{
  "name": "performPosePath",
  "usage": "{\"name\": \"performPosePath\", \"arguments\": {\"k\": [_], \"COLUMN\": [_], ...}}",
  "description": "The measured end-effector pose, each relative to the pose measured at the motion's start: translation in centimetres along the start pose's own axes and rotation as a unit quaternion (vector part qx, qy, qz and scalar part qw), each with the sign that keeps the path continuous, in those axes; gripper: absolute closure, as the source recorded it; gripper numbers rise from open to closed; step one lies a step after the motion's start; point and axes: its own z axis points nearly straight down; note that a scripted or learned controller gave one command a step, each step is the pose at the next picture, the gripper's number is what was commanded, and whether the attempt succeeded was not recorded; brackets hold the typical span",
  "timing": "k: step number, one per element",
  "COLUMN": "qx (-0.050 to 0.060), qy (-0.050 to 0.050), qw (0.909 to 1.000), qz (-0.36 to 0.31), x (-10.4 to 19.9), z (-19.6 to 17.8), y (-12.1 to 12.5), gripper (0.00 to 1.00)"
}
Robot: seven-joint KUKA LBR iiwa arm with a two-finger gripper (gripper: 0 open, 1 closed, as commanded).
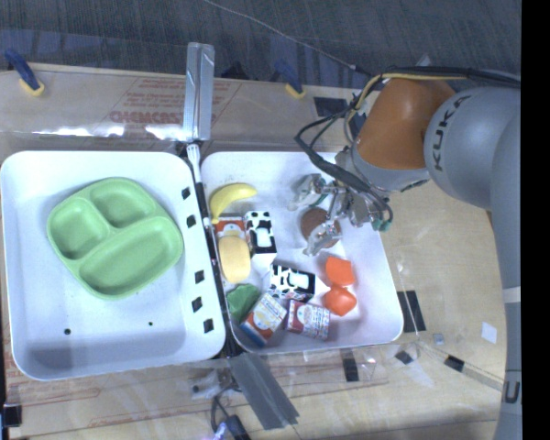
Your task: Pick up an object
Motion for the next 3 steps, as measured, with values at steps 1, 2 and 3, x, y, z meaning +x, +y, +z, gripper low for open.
{"name": "performPosePath", "arguments": {"k": [1,2,3], "qx": [0.000,0.001,0.003], "qy": [0.000,-0.002,-0.003], "qw": [0.9997,0.9933,0.9946], "qz": [-0.023,-0.115,-0.103], "x": [-2.1,0.0,-0.5], "z": [1.1,1.1,1.0], "y": [5.8,-0.6,4.7], "gripper": [0.00,0.00,0.00]}}
